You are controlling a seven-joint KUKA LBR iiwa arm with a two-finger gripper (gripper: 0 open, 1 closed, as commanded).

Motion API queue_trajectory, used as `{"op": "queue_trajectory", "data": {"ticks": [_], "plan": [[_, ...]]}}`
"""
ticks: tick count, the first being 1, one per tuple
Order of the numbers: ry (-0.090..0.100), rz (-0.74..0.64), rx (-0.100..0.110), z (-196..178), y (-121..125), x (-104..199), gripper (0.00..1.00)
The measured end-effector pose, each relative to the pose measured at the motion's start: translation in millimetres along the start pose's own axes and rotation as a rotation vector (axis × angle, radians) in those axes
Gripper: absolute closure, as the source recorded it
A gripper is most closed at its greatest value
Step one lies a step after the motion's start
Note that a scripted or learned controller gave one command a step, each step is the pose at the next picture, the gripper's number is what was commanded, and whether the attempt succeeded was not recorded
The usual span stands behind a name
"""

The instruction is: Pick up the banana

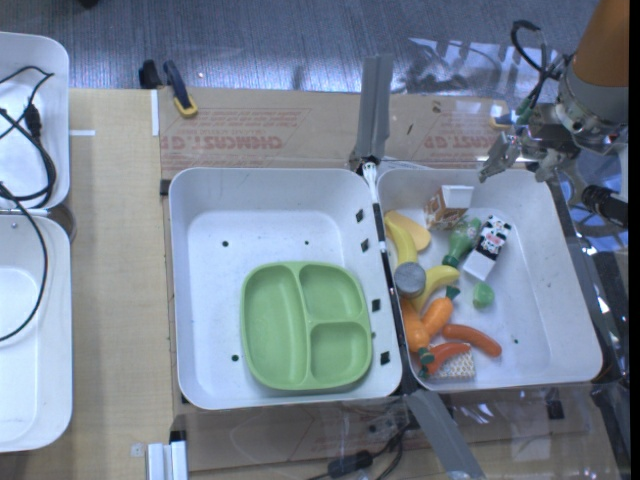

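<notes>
Two white bins sit side by side. The left bin holds a green tray. In the right bin, toy food is piled at its 9 o'clock side; the banana lies there, curving around a grey can. The gripper hovers at the bin's 1 o'clock edge, fingers apart, holding nothing.
</notes>
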State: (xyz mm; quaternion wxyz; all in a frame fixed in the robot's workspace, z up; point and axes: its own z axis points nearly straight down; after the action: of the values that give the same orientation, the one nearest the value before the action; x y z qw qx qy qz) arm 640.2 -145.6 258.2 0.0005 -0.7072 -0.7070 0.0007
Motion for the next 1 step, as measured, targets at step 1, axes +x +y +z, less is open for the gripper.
{"op": "queue_trajectory", "data": {"ticks": [1], "plan": [[-0.002, 0.149, 0.000, -84.0, 16.9, -36.4, 0.00]]}}
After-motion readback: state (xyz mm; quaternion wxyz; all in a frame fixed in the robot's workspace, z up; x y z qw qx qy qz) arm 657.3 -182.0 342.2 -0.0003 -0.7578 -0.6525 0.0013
